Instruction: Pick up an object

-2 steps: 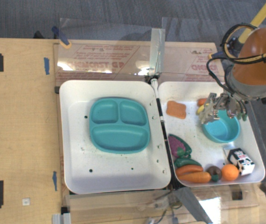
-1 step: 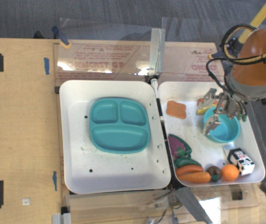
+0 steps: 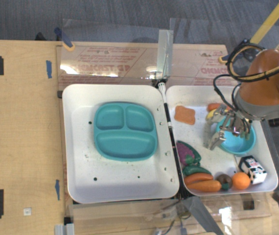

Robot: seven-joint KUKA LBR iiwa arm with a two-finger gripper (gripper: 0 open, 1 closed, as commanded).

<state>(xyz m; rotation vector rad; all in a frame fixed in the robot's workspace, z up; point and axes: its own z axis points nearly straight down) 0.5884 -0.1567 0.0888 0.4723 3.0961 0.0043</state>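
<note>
Two white bins sit side by side: the left bin [image 3: 76, 180] holds a teal divided plate [image 3: 126, 130]. In the right bin [image 3: 271, 180] the gripper [image 3: 221, 131] hangs over a blue bowl [image 3: 240, 141], near an orange slab [image 3: 184, 114], purple piece [image 3: 188, 153], carrot [image 3: 201, 181], orange ball [image 3: 241, 180] and black-and-white toy [image 3: 253, 169]

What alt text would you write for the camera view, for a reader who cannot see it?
The gripper hangs over a blue bowl in the right bin, among toy foods: an orange slice, a carrot and an orange ball. The left bin holds a teal divided plate.
</note>
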